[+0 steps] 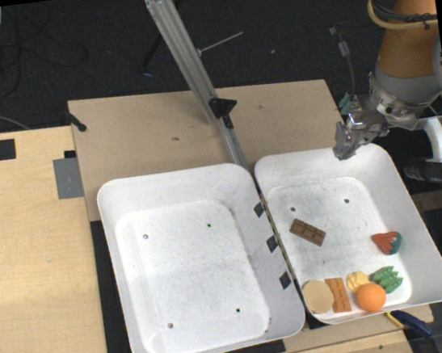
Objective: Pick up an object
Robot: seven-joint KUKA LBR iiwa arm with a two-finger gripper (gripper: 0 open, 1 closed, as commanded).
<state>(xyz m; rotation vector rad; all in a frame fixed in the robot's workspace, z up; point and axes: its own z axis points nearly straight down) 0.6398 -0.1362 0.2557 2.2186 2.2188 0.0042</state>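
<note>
two white bins sit side by side on a brown board in the middle of the frame. the left bin [186, 266] is the bigger one in the picture. the right bin [331, 176] has small toy foods in it.

a brown chocolate bar [307, 232] lies flat near the middle of the right bin, a bit tilted, well apart from the other things. a red strawberry [386, 243] with a green top sits by the right wall of that bin. along the bottom edge of the right bin there is a row of things close together: a pale round cracker [318, 296] on the left, then a tan bread slice [338, 295] just beside it, then a round orange [371, 297]. a small yellow piece [356, 280] sits just above the orange, and a bumpy green veggie [387, 278] is to the right of that, near the orange.

the arm [407, 39] comes in from the upper right of the frame. the gripper [347, 142] hangs over the top right edge of the right bin, far from all the toy foods. it is small and dark here, and its tips blur together.

a long silver metal bar [189, 62] leans from the top middle of the frame down to the gap between the bins.
</note>
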